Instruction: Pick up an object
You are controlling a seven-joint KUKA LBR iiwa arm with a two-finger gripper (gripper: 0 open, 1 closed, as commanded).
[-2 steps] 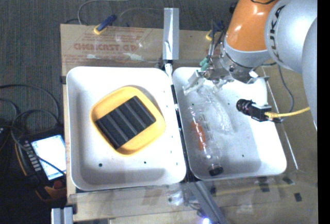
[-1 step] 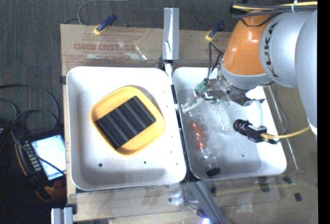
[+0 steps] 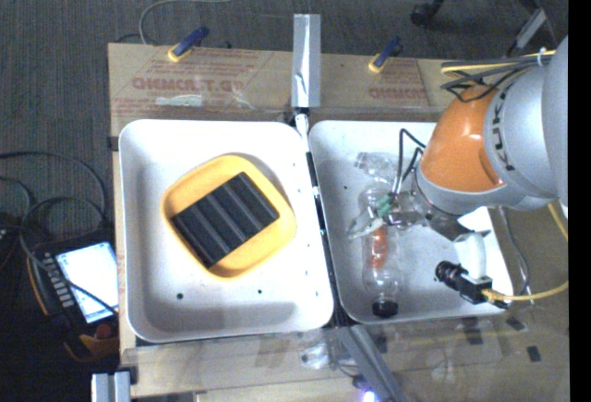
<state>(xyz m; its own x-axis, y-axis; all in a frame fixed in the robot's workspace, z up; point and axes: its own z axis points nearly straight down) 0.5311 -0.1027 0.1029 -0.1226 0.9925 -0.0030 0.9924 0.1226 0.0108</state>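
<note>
Over right bin (image 3: 343,234): arm (image 3: 480,155) (bottle (image 3: 379,257) below).

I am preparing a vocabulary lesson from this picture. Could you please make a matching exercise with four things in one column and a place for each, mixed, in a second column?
Things:
1. yellow tray with a black ribbed top
2. clear plastic bottle
3. blue-and-yellow clamps
4. robot arm

Places:
a. on the cardboard edge behind the bins
b. in the left bin
c. reaching in over the right bin
d. lying in the right bin

Pairs: 1-b, 2-d, 3-a, 4-c
</note>
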